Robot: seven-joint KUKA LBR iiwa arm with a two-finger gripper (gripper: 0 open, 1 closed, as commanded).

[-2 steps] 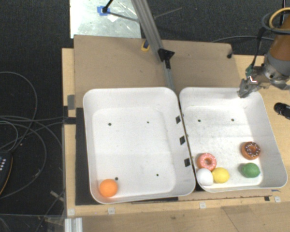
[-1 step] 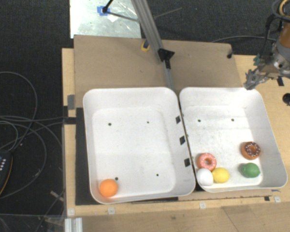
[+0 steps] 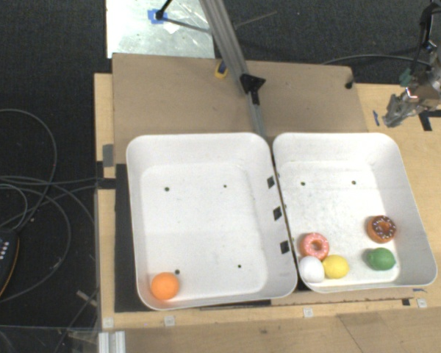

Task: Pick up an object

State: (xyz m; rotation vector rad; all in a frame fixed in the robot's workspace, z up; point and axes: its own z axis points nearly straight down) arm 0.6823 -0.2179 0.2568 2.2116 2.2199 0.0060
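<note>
The gripper [image 3: 398, 113] hung above the bench [image 3: 309, 101] beyond the right bin's [image 3: 338, 160] far right corner, well apart from everything inside; whether it was released or clenched, I could not tell. In the right bin's near end lay a pink donut [image 3: 314, 245], a white ball [image 3: 311, 269], a yellow ball [image 3: 336, 266], a green ball [image 3: 381, 259] and a brown donut [image 3: 381, 229] (the pink donut, white ball and yellow ball bunched close together). An orange ball [image 3: 165, 286] sat in the left bin's [image 3: 198, 149] near left corner.
</note>
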